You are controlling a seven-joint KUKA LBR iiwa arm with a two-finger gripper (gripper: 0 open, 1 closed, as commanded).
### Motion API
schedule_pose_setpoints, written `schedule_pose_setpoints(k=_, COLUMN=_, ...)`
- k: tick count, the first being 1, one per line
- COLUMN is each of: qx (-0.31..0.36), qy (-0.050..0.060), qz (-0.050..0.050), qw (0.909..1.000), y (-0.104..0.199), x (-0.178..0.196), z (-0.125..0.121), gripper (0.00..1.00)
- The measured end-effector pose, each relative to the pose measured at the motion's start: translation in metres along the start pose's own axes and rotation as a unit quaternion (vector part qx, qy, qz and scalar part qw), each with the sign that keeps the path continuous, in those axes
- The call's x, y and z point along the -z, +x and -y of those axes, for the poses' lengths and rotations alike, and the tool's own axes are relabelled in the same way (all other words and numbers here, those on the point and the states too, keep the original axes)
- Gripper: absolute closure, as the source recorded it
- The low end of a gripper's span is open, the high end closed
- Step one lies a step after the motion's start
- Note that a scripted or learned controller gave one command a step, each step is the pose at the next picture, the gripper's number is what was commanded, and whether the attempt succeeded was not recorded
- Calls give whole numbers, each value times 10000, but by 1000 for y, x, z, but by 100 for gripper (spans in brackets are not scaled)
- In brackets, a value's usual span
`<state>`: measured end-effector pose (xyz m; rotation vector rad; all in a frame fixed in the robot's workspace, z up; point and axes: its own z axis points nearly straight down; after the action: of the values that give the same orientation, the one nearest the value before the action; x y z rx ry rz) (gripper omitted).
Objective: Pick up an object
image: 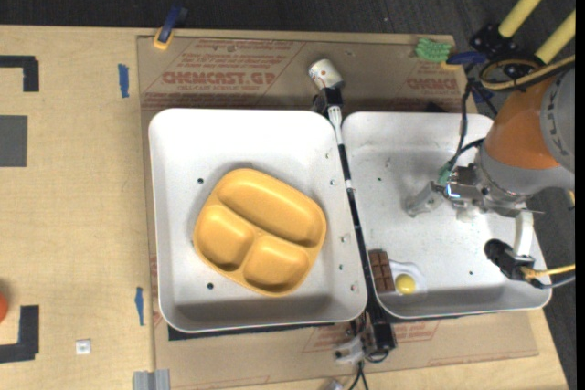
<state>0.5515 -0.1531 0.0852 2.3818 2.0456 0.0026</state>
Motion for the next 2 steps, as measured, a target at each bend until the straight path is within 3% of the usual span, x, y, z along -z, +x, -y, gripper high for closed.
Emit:
schedule_pose_setpoints(k=1, qx=1515, qy=0, qz=4, qw=9885, y=-10, x=0, z=-48, gripper=0)
schedule_pose_setpoints(k=2, qx=2554, qy=13, qz=-8, qw=9668, y=35, x=0, z=72, gripper=0)
